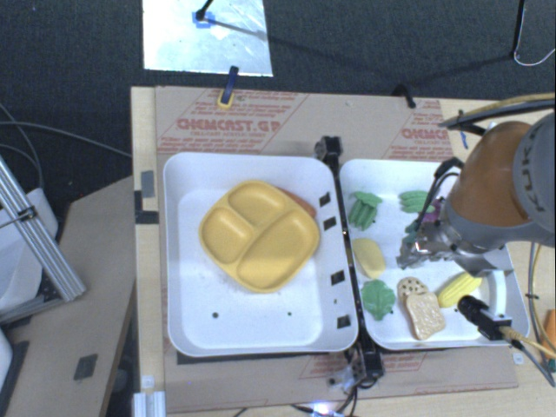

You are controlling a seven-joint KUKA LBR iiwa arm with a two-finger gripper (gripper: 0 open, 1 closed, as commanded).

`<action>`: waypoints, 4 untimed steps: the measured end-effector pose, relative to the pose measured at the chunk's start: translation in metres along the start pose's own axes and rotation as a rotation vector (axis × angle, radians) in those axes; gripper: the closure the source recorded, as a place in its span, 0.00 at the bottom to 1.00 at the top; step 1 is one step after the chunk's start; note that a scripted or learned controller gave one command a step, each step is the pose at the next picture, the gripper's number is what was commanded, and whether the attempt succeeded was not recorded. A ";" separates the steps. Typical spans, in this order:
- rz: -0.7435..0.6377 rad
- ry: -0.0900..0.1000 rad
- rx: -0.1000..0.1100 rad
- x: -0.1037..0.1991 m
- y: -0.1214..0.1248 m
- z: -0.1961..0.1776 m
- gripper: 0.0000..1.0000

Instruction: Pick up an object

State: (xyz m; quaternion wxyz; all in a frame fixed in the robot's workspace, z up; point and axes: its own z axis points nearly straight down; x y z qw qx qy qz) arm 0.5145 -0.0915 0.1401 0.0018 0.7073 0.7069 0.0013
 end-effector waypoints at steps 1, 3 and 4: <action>-0.006 0.001 0.000 0.025 -0.011 -0.047 1.00; -0.007 0.001 0.002 0.072 -0.027 -0.088 1.00; -0.009 0.003 0.007 0.117 -0.012 -0.041 1.00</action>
